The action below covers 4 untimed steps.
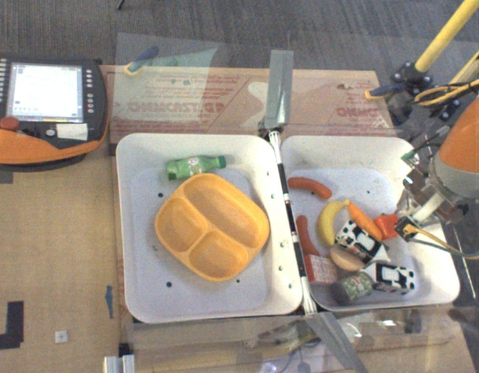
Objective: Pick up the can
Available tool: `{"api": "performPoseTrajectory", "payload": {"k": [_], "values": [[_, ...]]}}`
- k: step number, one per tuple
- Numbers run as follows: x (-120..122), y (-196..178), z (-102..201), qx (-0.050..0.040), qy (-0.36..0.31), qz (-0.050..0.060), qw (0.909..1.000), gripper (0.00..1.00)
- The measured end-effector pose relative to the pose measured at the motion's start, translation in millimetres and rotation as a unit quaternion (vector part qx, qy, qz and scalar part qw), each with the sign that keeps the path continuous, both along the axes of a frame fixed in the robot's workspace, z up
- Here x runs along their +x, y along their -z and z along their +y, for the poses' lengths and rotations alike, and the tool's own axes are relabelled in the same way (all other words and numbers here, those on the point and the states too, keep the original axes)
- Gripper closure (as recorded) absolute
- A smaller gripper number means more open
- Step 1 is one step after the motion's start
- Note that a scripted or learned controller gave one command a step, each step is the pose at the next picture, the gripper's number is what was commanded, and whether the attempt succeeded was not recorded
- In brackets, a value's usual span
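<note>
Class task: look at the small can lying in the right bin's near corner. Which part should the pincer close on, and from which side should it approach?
Grip the small green-brown can across the middle of its round body, coming straight down from above. It lies on its side, wedged among a tan oval item, a black-and-white cow-print toy and the right white bin's near wall, so a sideways approach looks blocked.

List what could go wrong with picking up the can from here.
The small green-grey can lies on its side at the right bin's near edge, crowded by a black-and-white cow-patterned carton and a round tan piece. The end effector could hit those neighbours first, or the can could roll away.
</note>
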State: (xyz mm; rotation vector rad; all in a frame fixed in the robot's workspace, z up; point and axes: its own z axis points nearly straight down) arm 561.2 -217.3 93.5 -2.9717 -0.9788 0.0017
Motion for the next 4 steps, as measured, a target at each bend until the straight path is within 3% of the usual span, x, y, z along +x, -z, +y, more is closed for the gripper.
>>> {"api": "performPoseTrajectory", "payload": {"k": [1, 2, 3, 4], "values": [[11, 7, 33, -0.0077, 0.023, -0.004, 0.9997, 1.0], [-48, -45, -6, -0.0045, 0.093, 0.002, 0.9957, 1.0], [-69, -115, 49, -0.0064, 0.161, 0.001, 0.9869, 1.0], [-68, -121, 49, -0.0065, 0.16, 0.004, 0.987, 1.0]]}}
